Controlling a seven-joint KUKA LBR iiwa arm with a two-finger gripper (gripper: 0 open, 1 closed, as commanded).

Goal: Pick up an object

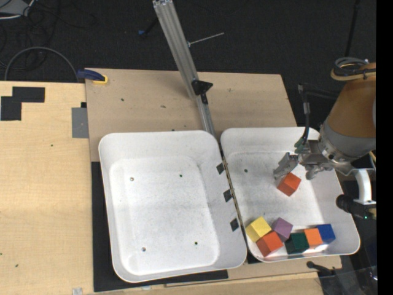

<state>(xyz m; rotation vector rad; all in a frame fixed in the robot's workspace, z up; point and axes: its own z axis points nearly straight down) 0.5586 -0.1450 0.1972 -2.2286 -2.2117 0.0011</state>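
Orange cube (288, 184) hung tilted in the right bin (245, 141), apparently pinched at its top by the gripper (299, 168), well apart from the cubes clustered (291, 233) below.

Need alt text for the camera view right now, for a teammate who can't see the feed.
The gripper hangs over the right bin with an orange-red cube just below its fingertips. Six more cubes cluster along that bin's near edge: yellow, purple, red, green, orange, blue.

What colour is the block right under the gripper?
Orange-red block, below the gripper, camera view.
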